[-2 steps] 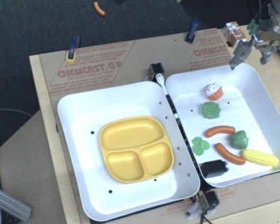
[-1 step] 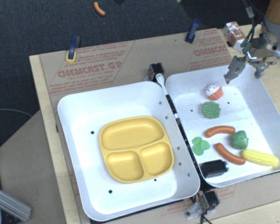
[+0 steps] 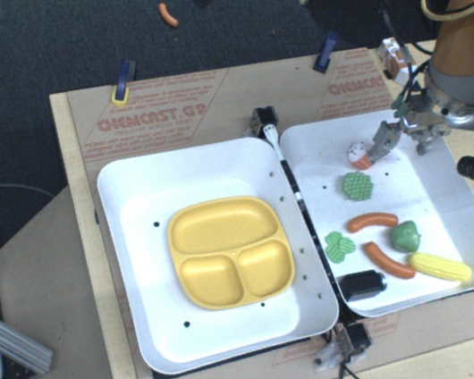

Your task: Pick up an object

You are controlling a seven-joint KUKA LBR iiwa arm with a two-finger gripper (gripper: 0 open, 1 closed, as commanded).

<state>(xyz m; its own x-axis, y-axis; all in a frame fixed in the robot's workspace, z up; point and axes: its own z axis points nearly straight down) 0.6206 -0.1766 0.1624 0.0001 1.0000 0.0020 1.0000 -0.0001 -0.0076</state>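
The right bin [image 3: 455, 191] holds several toy foods. A small white and red piece [image 3: 357, 154] lies near its back, with a green bumpy round piece [image 3: 357, 185] just in front of it. Further forward are an orange sausage [image 3: 372, 222], a green pepper [image 3: 404, 236], a green leafy piece [image 3: 340, 247], a second sausage [image 3: 388, 260], a yellow corn cob [image 3: 439, 265] and a black block [image 3: 363, 284]. My gripper [image 3: 389, 139] hangs low over the bin's back right, its tip just right of the white and red piece. Nothing is visibly held.
The left bin [image 3: 138, 247] holds a yellow divided plate [image 3: 230, 251]. The arm's grey and orange body [image 3: 463, 53] rises at the right edge. A black ridge [image 3: 292, 192] separates the bins. An orange piece [image 3: 168, 14] lies on the dark floor beyond the bench.
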